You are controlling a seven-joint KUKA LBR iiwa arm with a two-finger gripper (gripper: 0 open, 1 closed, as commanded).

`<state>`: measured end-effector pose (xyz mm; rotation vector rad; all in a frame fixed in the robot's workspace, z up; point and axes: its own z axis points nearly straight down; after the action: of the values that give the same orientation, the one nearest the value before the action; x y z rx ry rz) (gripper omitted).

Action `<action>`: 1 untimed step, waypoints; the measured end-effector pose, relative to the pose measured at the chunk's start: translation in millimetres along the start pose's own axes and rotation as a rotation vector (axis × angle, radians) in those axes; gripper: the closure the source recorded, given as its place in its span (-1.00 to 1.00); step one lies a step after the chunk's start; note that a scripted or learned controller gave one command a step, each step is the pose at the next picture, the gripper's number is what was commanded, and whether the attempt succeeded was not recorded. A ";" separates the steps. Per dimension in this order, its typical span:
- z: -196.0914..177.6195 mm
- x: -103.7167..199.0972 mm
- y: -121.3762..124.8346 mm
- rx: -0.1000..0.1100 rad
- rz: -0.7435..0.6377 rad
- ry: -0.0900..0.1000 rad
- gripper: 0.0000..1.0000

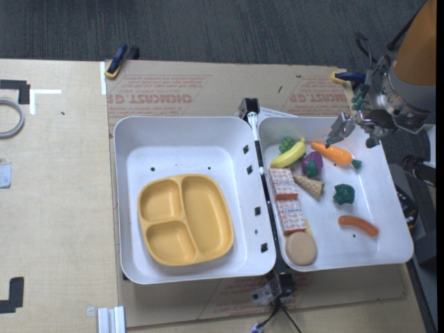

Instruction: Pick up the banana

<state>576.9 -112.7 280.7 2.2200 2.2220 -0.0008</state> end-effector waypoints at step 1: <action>17.9 65.6 74.0 0.001 0.240 0.000 -1.00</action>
<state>650.8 -47.0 262.8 2.4707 1.9408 -0.0025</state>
